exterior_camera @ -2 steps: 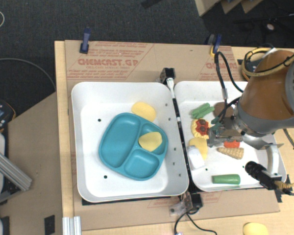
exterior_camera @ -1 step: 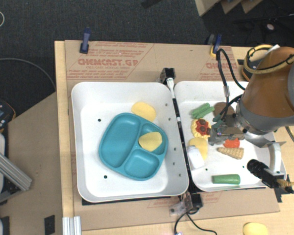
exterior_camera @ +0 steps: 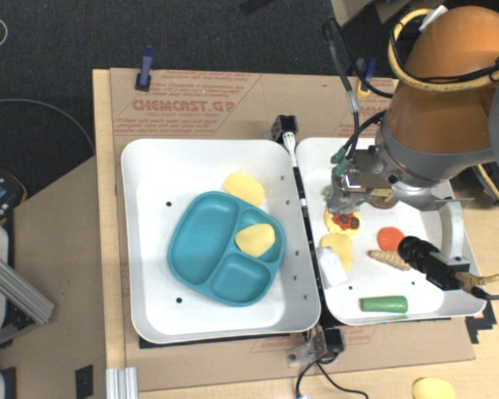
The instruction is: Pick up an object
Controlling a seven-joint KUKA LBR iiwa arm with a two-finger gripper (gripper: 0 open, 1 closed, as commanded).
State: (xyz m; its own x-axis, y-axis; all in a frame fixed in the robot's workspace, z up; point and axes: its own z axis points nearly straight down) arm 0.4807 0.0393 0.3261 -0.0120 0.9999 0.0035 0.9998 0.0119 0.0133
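The claw (exterior_camera: 346, 198) is hanging over the left part of the right bin (exterior_camera: 453, 302), close above a small red and orange thing (exterior_camera: 343, 220); whether it is standing wide or narrow cannot be told. A yellow piece (exterior_camera: 337, 243), a white piece (exterior_camera: 331, 266), an orange ball (exterior_camera: 390, 238), a tan cone (exterior_camera: 388, 258) and a green block (exterior_camera: 383, 304) are lying in that bin, apart from the claw. In the left bin (exterior_camera: 141, 248), a teal plate (exterior_camera: 201, 243) is carrying a yellow lump (exterior_camera: 254, 238).

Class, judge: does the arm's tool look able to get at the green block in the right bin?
Probably yes: the green block lies uncovered and alone near the bin's front edge, with the tool above the same bin.
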